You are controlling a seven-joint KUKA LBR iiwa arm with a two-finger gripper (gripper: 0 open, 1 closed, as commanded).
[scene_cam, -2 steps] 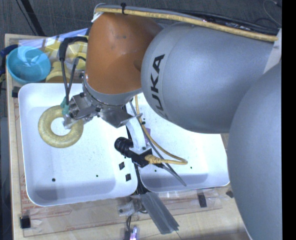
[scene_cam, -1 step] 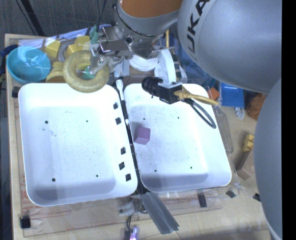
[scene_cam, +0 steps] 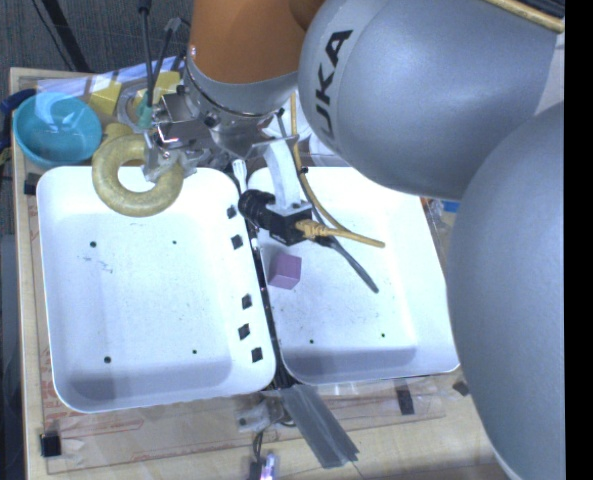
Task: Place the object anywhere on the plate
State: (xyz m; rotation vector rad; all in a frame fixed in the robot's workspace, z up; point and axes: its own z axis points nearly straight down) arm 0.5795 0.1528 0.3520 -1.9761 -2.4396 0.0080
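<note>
Here, a yellow ring (scene_cam: 136, 176) is clamped by the pincer (scene_cam: 163, 158).
It could be dropped beside the blue plate (scene_cam: 56, 128), if released early.

Left bin (scene_cam: 136, 298) floor open; yellow ring (scene_cam: 136, 178) blocks far corner.

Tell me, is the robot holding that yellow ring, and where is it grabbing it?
Cannot be told. The gripper sits at the yellow ring, over its upper right edge above the left bin, but the hold itself is hidden.

My single fixed camera looked down at a slant on two shallow white plastic bins (scene_cam: 136, 298), the bulky grey arm (scene_cam: 426, 78) looming close.
</note>
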